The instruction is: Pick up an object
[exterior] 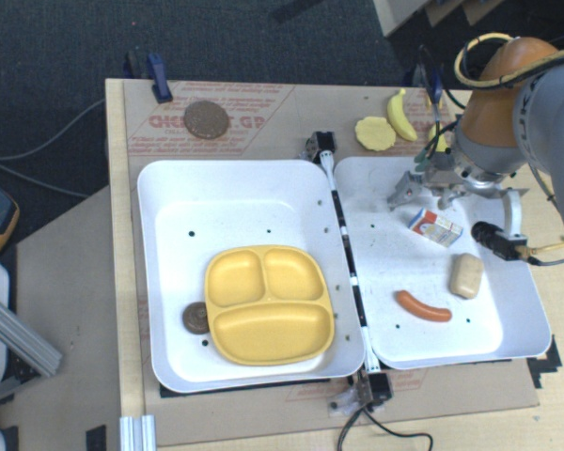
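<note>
The gripper (430, 188) hangs over the far part of the right bin (517, 332); whether it is released or clenched cannot be told. Just beside it lies a small red-and-white carton (435, 226). Nearer the front lie a beige block (466, 275) and a sausage (423, 306). The left bin (169, 205) holds a yellow divided plate (266, 303).

grey arm (550, 111) with an orange band (504, 87) above the wrist (yellow cable looped over it), metal gripper (430, 188) below.
</note>
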